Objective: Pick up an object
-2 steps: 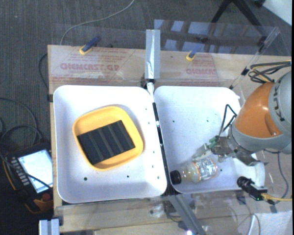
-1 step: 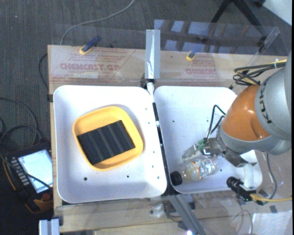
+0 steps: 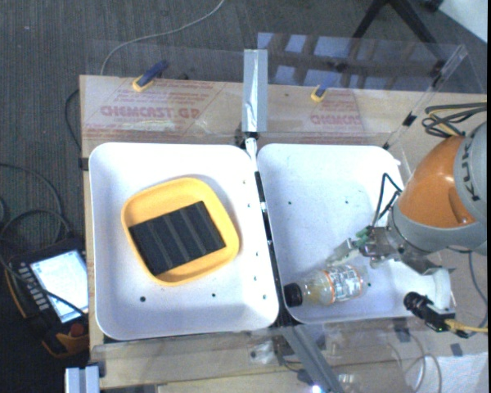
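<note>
1. Surface point(image 3: 98, 97): a bench that carries two shallow white bins set side by side, with a vertical grey post at the seam between them.
2. Left bin point(image 3: 106, 285): holds a yellow dish point(image 3: 139, 203) whose hollow carries a dark ribbed slab point(image 3: 177, 236); the dish lies near the middle of the bin.
3. Right bin point(image 3: 319, 178): holds a clear plastic bottle point(image 3: 331, 286) with a black cap, lying on its side at the near edge, cap pointing toward the seam between the bins.
4. Arm point(image 3: 438, 191): grey with an orange band, it reaches in from the right over the right bin.
5. Tool point(image 3: 362, 246): it hangs just above and to the right of the bottle; whether it is spread or pressed together cannot be told from this view.
6. Floor beside the left bin: a handheld pendant point(image 3: 53, 281) with a lit screen and trailing cables.
</note>
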Tool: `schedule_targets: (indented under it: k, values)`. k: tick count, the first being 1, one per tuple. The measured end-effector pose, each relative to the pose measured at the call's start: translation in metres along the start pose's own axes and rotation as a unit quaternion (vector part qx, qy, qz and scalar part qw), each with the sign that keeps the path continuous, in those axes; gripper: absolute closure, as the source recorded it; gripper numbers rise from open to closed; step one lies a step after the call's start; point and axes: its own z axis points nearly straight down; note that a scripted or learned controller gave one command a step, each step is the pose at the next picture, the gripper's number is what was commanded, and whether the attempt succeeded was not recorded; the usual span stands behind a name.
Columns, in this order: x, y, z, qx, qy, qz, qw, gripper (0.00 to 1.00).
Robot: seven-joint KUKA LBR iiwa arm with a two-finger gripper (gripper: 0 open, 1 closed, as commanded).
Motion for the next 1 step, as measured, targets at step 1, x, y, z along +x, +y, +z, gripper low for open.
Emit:
schedule_targets:
  k: [1]
  values:
    - [0.0601, 0.0022, 0.0111, -0.013, -0.007, -0.008, 0.9999, 0.0]
